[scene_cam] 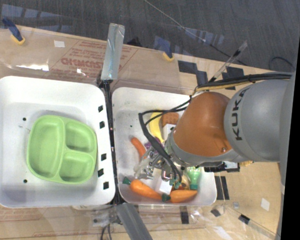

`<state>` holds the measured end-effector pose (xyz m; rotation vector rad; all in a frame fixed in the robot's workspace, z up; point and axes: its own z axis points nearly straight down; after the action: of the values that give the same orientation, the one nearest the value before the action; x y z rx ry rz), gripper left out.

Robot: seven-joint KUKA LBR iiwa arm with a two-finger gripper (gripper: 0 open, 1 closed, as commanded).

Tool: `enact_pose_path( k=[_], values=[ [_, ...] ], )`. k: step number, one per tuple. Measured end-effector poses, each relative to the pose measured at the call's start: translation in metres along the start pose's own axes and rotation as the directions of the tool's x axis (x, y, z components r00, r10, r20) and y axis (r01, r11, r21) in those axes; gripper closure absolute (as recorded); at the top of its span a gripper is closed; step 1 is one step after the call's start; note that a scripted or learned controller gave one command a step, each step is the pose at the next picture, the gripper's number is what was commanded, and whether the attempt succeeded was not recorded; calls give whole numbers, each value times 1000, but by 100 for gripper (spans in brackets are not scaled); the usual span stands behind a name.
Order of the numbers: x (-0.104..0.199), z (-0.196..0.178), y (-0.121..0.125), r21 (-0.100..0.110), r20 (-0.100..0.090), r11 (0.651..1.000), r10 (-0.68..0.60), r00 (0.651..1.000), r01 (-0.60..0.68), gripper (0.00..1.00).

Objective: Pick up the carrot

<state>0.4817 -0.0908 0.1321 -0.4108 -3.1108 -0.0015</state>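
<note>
Orange shows at the near edge of the right bin (117, 140), where I see the carrot (144, 190) lying flat with a second orange piece (183, 195) just right of it. A smaller carrot (138, 145) lies farther back. My gripper (158, 169) hangs just above the near one, but I cannot tell how its jaws stand. A green divided plate (62, 148) sits in the left bin (1, 129).

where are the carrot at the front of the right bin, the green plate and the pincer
carrot (144, 189), camera view, middle of its orange body
green plate (62, 148), camera view, ridge between its compartments
pincer (153, 167), camera view, metal tip just above the carrot
</note>
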Motion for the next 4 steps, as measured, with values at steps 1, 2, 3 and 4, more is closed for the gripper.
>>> enact_pose_path(
  k=[1, 2, 3, 4],
  values=[
    [-8, -143, -5, 2, 18, 993, -116, 993, 116, 100],
    [-87, -95, -45, 2, 1, 977, -212, 977, 212, 100],
    [-40, -64, -94, 2, 3, 910, -415, 910, 415, 100],
    [-52, -107, -96, 3, 7, 965, -261, 965, 261, 100]
  ],
)
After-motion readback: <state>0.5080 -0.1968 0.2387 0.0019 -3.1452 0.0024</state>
